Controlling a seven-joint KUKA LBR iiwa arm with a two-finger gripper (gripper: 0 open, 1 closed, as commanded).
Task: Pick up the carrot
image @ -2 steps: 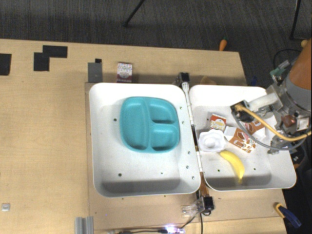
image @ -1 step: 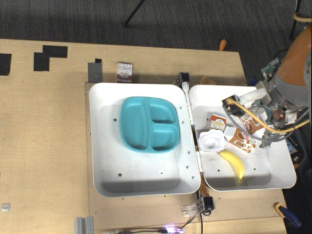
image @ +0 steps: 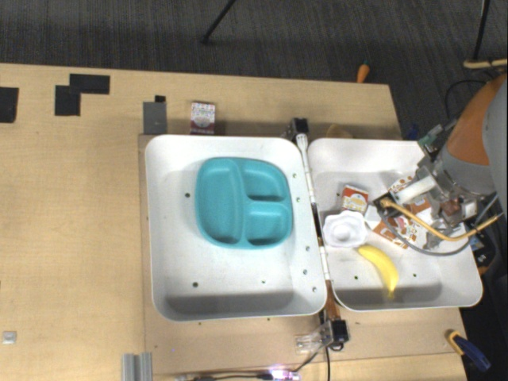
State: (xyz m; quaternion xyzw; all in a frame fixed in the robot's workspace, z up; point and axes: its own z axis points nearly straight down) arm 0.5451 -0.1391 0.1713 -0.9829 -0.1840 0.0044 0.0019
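**Gripper working low in the right bin's clutter**

We are seeing the gripper [image: 429,213] hanging over the packets at the far side of the right bin [image: 444,292], presumably hunting the carrot. An orange-brown shape [image: 389,227] just beside it may be that carrot; we cannot tell for sure. Whether the gripper is clenched or released, we cannot tell. The banana [image: 380,267] is lying apart, nearer the front.
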